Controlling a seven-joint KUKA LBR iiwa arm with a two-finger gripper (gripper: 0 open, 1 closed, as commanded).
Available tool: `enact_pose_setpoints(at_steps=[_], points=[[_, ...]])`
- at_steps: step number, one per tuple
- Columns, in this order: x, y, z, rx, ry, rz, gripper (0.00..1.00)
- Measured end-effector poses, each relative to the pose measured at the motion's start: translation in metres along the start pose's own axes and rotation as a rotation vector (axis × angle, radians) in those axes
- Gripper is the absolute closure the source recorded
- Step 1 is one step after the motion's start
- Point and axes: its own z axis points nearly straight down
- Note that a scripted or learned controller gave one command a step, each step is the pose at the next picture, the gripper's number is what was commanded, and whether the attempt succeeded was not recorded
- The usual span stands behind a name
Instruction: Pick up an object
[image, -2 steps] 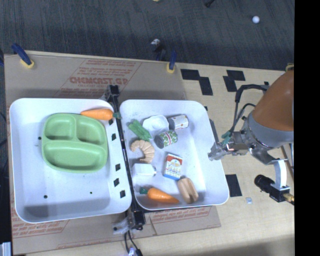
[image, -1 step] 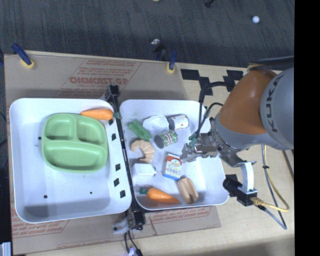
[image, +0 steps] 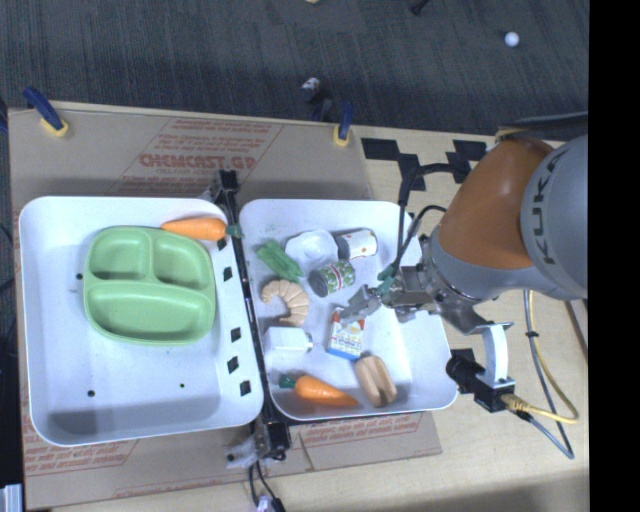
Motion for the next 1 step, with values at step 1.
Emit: enact_pose_setpoints(at_steps=[1], points=[[-0.065,0.0669,0.1455,0.001,-0.001,0.002,0.0]])
